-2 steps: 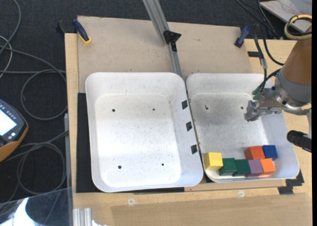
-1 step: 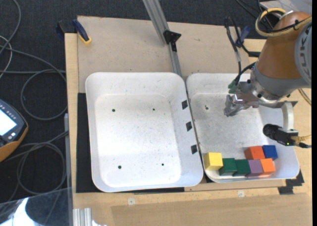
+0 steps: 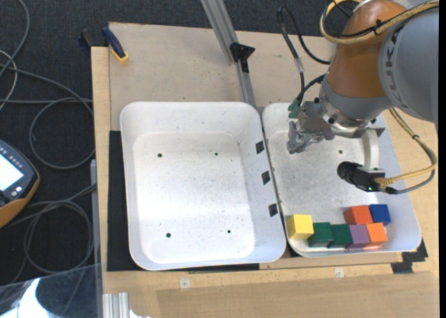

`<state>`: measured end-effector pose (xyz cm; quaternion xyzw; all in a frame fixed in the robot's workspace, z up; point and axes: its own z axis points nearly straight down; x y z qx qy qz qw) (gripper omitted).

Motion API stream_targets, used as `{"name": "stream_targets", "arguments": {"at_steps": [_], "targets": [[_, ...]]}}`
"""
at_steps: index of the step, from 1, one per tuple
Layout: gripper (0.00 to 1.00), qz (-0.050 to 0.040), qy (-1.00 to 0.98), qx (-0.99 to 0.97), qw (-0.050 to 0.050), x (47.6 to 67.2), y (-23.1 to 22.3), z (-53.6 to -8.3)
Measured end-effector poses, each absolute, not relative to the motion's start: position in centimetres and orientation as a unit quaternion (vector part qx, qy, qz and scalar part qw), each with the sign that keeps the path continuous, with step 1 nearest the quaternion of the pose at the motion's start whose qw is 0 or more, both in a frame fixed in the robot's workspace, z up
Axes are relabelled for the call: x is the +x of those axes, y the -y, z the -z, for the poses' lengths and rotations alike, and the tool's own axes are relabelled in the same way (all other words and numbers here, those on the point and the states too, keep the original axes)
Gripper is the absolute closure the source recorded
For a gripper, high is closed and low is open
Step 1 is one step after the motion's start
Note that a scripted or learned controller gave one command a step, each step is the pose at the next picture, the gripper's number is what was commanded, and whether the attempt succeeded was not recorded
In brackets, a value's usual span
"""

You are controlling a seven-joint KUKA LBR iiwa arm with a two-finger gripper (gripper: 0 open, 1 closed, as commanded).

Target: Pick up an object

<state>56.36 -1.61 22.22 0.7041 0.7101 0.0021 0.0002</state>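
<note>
Jaws on our two-finger gripper (image 3: 301, 141) are hanging nearly together, gripping nothing, over the right white bin's (image 3: 306, 184) far end. We are eyeing the small yellow cube (image 3: 302, 224) at its near edge: light, rigid, graspable across flat sides.

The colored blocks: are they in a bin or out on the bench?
In: the blocks sit clustered in the right bin's near corner.

Blocks (image 3: 341, 229) along near wall; bare floor beyond.
</note>
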Motion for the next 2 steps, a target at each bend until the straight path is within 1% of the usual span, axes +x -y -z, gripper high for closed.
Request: {"name": "stream_targets", "arguments": {"at_steps": [1,2], "targets": [[1.00,-0.0015,-0.710,0.704,0.000,57.0,-3.8,-22.0],[1.00,-0.0021,-0.710,0.705,0.000,59.0,-8.8,-23.0]]}}
